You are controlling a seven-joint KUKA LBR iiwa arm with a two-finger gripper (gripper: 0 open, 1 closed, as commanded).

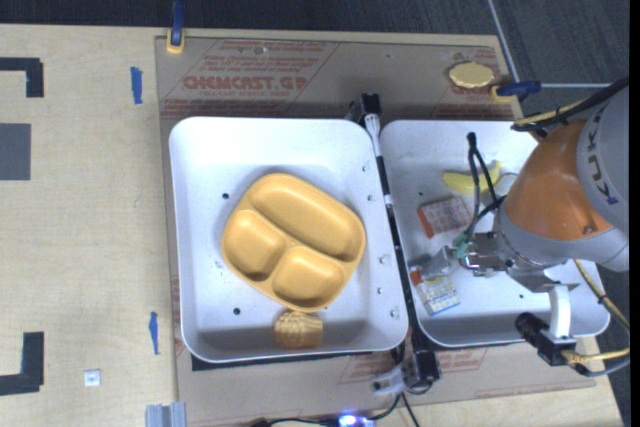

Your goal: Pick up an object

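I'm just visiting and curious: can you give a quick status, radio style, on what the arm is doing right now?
Gripper low in right bin, fingers unclear. Small packets and yellow piece loose beside it. Left bin holds yellow divided tray.

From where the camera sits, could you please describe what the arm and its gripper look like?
The arm is grey, with a wide rounded orange band above the wrist and dark lettering on the grey casing at the right edge. Black cables loop along it, with thin yellow ones nearby. The gripper is a small metallic grey assembly at its end.
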